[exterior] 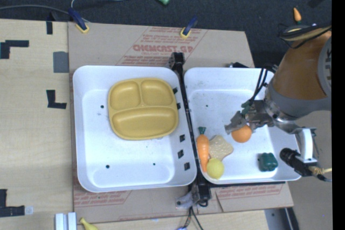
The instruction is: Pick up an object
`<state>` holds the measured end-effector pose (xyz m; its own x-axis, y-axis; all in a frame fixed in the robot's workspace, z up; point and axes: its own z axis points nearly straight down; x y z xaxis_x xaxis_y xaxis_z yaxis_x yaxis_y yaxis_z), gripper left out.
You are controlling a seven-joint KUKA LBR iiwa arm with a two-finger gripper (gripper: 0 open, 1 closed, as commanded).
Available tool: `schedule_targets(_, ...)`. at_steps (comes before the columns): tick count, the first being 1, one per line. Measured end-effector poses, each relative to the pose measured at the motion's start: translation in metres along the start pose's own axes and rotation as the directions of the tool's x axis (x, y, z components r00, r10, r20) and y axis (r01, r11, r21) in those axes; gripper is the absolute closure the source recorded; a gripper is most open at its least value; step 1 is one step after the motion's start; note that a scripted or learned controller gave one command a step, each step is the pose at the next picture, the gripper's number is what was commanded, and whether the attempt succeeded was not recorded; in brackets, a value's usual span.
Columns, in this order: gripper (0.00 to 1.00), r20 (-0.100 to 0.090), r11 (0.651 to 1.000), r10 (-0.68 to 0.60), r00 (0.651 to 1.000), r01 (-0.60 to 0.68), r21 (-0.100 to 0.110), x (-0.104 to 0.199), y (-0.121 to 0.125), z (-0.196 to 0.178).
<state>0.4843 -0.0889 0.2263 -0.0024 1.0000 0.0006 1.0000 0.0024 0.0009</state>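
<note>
My gripper [245, 122] hangs low over the right bin [215, 91], at its right middle. A small orange fruit [242, 134] lies directly under and against the gripper's tip. An orange carrot [202, 149], a beige bread-like piece [220, 146] and a yellow lemon [215, 168] cluster at the bin's front left. A dark green object [267, 161] rests at the front right, apart from the gripper.
The left bin [86, 132] holds a yellow divided plate [144, 107] in its back half. A black divider [182, 110] runs between the bins. The arm's grey and orange body [302, 78] overhangs the right bin's right edge.
</note>
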Motion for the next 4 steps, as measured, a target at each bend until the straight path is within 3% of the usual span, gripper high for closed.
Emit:
schedule_targets(1, 1.0, 0.0, 1.0, 0.0, 1.0, 0.0, 0.001, 0.047, 0.0, -0.025)
schedule_targets(2, 1.0, 0.0, 1.0, 0.0, 1.0, 0.0, 0.002, 0.074, 0.0, -0.034)
schedule_targets(3, 1.0, 0.0, 1.0, 0.0, 1.0, 0.0, 0.003, 0.126, 0.0, -0.031)
schedule_targets(4, 1.0, 0.0, 1.0, -0.002, 1.0, 0.002, 0.004, 0.126, 0.0, -0.04)
